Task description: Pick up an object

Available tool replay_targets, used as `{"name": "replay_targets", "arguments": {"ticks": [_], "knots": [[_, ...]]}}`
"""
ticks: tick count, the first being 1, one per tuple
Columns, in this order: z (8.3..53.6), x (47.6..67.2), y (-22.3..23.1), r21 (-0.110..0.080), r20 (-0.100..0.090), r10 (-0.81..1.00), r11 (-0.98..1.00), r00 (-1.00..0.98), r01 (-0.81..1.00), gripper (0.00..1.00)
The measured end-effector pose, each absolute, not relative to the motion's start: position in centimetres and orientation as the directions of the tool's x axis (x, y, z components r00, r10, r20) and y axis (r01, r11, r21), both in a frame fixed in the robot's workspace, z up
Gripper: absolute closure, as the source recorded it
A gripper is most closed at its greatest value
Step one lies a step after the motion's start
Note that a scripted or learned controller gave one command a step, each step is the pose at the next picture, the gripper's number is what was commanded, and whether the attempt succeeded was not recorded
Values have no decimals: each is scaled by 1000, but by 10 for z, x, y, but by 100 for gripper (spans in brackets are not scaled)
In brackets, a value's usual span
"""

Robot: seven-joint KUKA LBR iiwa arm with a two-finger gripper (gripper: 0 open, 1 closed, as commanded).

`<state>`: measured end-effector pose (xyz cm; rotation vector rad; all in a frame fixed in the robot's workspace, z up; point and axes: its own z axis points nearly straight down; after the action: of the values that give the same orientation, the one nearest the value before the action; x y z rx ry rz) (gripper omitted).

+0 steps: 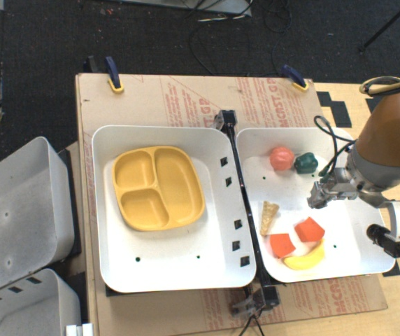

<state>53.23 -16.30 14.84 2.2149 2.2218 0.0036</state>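
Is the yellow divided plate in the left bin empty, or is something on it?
Empty: all three compartments of the yellow plate show bare yellow.

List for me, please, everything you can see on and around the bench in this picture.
Yellow plastic three-compartment plate: one, left bin.
Shallow white bins: two, side by side on the bench.
Pink round ball: one, right bin, far side.
Dark green lumpy object: one, right of the pink ball.
Tan wedge-shaped piece: one, right bin, near the divider.
Red-orange blocks: two, right bin, near side.
Yellow banana-shaped toy: one, beside the blocks.
White tubs: two, left of the bench.
Blue-and-yellow clamps: two, bench's far edge.
Grey arm with orange band: one, from the right; gripper over the right bin.
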Motion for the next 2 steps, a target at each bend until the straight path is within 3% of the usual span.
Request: {"name": "replay_targets", "arguments": {"ticks": [2], "knots": [[257,533,-166,8,-3,1000,4,-4,1000,100]]}}
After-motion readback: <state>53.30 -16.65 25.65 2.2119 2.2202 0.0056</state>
